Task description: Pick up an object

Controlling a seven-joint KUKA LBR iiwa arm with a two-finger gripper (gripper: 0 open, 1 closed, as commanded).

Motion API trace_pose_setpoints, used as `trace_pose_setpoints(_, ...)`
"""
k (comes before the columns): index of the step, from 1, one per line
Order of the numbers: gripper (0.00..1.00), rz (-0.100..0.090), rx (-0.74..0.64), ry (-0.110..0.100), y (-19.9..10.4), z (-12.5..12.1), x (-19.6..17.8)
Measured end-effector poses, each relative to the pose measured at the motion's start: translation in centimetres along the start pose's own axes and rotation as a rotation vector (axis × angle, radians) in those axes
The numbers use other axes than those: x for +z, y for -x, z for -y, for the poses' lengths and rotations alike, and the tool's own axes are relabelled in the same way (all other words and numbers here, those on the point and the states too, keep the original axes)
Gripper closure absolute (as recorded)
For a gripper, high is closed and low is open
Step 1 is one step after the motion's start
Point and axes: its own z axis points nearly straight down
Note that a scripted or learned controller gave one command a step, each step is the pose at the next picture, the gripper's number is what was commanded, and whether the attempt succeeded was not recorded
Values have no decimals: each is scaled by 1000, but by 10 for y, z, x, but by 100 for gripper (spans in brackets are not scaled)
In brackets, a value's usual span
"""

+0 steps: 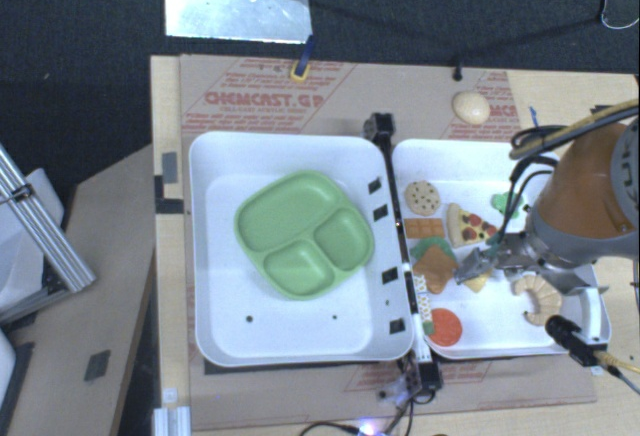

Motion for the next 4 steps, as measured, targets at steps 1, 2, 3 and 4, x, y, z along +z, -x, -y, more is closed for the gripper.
trace_pose_setpoints(1,0,1,0,2,0,0,25)
trace_pose_setpoints(2,100,2,1,6,0,-1,13)
trace_pose_setpoints(3,100,4,-2,10,9,-8,-44)
trace_pose_setpoints(4,100,3,-4,11,6,-20,-96)
